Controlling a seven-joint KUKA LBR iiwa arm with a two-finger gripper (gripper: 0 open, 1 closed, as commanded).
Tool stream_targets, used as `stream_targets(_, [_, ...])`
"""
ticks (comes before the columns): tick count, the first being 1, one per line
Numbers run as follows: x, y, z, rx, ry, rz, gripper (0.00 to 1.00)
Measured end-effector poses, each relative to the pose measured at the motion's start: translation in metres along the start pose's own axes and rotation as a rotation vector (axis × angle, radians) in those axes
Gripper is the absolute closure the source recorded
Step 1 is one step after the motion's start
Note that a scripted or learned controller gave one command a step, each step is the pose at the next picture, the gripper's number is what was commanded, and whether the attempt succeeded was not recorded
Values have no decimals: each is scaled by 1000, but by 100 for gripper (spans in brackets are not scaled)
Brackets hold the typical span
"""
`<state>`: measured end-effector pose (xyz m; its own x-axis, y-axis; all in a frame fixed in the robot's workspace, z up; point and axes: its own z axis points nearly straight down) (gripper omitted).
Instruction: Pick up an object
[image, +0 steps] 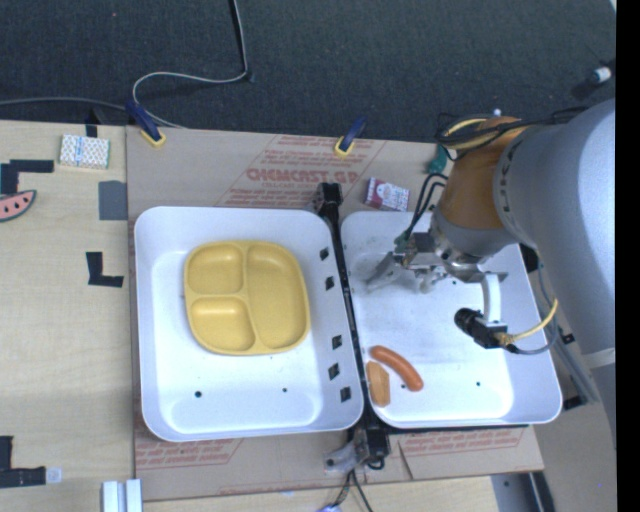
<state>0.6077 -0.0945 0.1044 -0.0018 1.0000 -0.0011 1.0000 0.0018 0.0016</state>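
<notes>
The gripper (385, 268) hangs over the far part of the right bin (520, 400), fingers apart and empty. A sausage (397, 366) lies near the bin's near-left corner; probably light, slightly yielding, smooth, best gripped across its middle.

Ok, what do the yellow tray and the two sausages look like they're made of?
The yellow divided tray looks like moulded plastic: uniform colour, soft sheen, rounded compartment walls. The two sausages in the right bin look like toy food, probably plastic or rubber, judging by their smooth, even orange-red surface; which one is hard to tell.
</notes>
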Motion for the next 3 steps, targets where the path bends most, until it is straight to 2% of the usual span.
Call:
stream_targets(1, [1,0,-9,1,2,-1,100])
stream_targets(2, [1,0,-9,1,2,-1,0])
stream_targets(3, [-11,34,19,1,3,-1,0])
